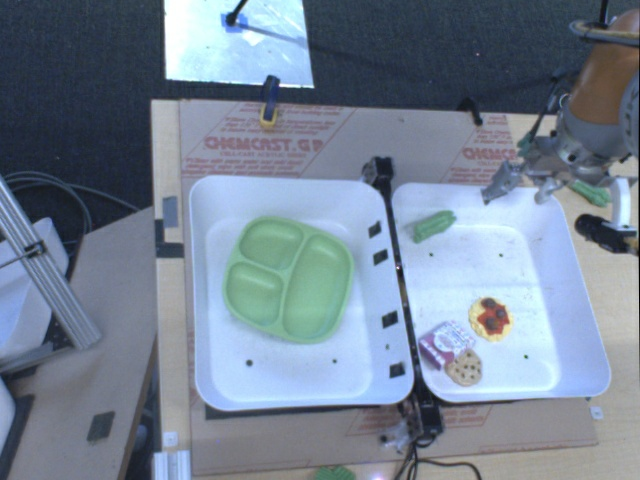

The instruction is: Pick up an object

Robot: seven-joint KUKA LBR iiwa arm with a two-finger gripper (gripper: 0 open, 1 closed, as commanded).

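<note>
The right bin [570, 268] holds a green pickle-shaped toy [434, 225] near its far left corner. A small pizza toy [490, 318], a pink packet [446, 344] and a cookie [464, 369] lie toward its near side. My gripper [520, 190] hangs over the bin's far edge, to the right of the green toy and apart from it. It is open, fingers spread, with nothing between them.
A green divided plate [290, 280] lies in the left bin [210, 228]. A black hinge strip [392, 268] runs between the bins. A yellow clamp [268, 115] and a silver sheet [238, 28] sit beyond the bench's far side.
</note>
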